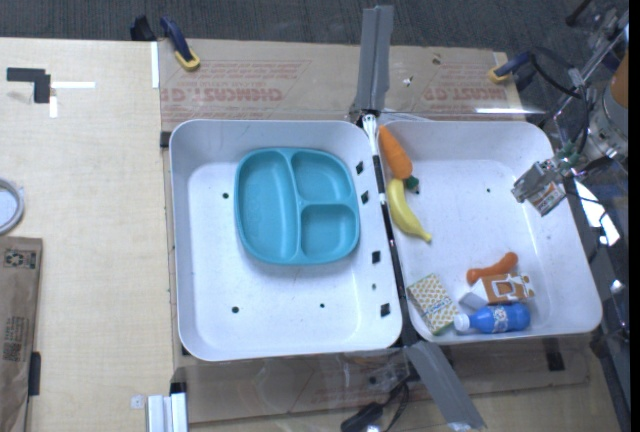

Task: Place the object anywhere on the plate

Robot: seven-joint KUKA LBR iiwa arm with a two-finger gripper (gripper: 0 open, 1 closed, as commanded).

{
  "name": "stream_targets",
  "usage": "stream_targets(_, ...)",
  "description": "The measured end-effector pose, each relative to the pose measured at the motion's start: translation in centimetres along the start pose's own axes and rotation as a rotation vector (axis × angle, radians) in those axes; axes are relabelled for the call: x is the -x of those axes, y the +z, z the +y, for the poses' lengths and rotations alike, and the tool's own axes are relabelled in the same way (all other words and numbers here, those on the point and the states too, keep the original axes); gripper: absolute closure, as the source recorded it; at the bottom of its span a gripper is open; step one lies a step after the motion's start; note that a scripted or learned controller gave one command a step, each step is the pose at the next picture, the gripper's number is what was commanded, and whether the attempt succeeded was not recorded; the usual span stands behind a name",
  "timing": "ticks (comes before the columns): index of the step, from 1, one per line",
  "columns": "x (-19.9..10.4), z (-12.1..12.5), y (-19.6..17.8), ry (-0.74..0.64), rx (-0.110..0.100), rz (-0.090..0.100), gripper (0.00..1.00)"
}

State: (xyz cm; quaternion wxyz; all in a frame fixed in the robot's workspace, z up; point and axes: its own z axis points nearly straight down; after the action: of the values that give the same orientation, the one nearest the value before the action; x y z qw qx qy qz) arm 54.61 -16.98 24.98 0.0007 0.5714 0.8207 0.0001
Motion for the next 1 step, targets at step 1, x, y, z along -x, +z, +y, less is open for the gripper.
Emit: stream_targets(1,-11.80,-1.16,5.92,-0.081,-0.004,0.002,1.00)
